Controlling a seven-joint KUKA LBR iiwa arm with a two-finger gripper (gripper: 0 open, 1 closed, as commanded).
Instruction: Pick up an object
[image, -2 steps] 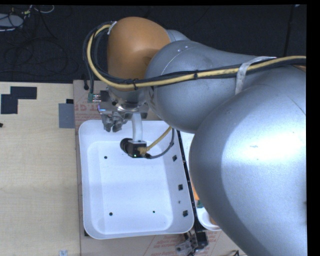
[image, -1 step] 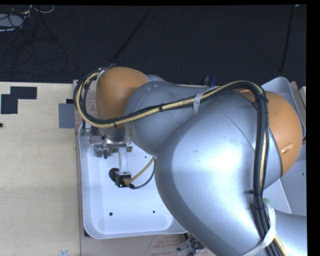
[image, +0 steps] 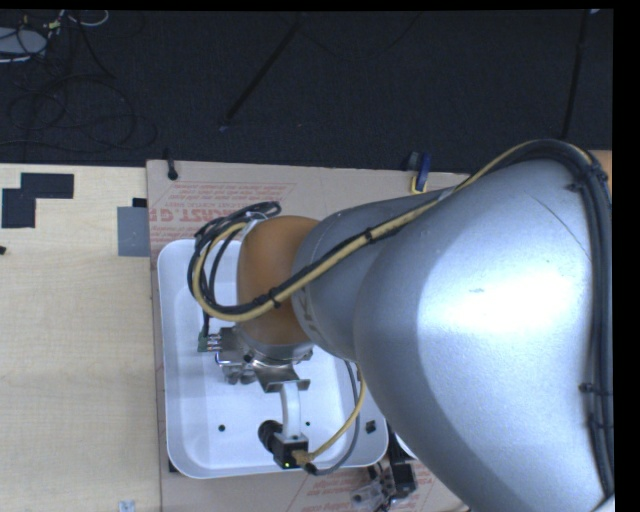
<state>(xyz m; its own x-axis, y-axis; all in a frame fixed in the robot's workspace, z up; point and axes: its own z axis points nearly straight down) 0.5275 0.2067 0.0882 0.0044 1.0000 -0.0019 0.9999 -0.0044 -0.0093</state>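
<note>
Bin (image: 168, 340) of white plastic, shallow, with rounded corners and a smooth, glossy floor, sits on a sheet of brown cardboard (image: 200, 200) with red print. The cardboard lies flat on the pale bench (image: 70, 350), which has a light wood grain.

At about 4 o'clock in the bin, near its right wall, lies a small dark piece (image: 368, 428). It looks squarish, but it is too small to tell its material. At about 7 o'clock a round dark speck (image: 220, 428) sits on the bin floor, well apart from the piece.

The arm (image: 480, 330) is big and rounded, of smooth grey metal with a soft shine. It reaches in from 3 o'clock and covers the right side of the bin. Its orange band (image: 268, 265), matte and barrel-shaped, stands above the middle of the bin.

Below the band the gripper (image: 256, 368), of dull grey metal, hangs over the bin centre. The piece lies apart from it, towards 4 o'clock. Whether the gripper is released or clenched I cannot tell, because the wrist hides it from above.
</note>
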